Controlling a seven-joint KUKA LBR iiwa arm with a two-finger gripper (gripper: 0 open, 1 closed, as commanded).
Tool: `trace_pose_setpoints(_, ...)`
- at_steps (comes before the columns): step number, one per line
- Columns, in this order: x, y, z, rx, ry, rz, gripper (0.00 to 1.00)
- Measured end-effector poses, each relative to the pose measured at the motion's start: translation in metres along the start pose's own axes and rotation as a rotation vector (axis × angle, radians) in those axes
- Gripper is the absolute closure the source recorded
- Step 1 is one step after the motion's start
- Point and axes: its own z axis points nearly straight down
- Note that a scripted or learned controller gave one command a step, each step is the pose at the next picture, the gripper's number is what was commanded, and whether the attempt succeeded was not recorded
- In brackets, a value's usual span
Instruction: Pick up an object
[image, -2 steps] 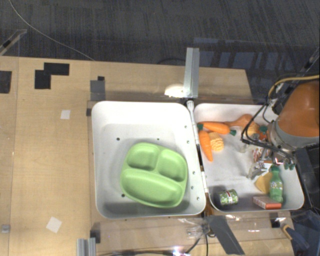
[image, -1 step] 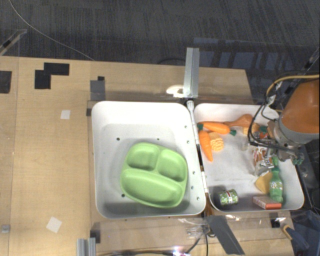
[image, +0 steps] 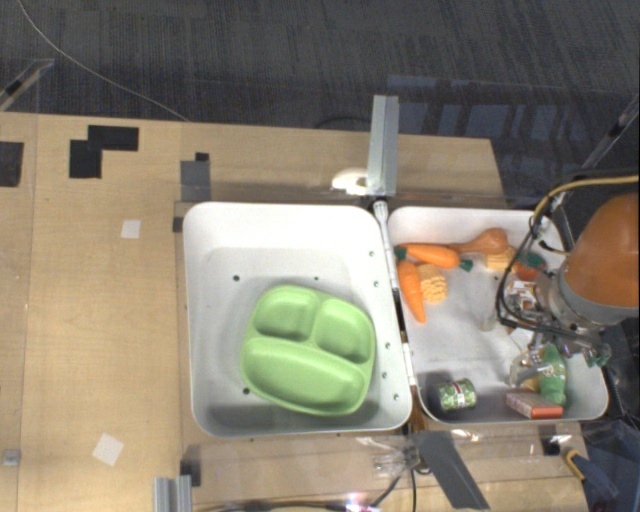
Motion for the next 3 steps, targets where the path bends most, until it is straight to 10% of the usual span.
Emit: trace_pose_setpoints(3, 0.0200, -0.0130, -0.0002, 0.002, -0.005, 0.071, 0.00)
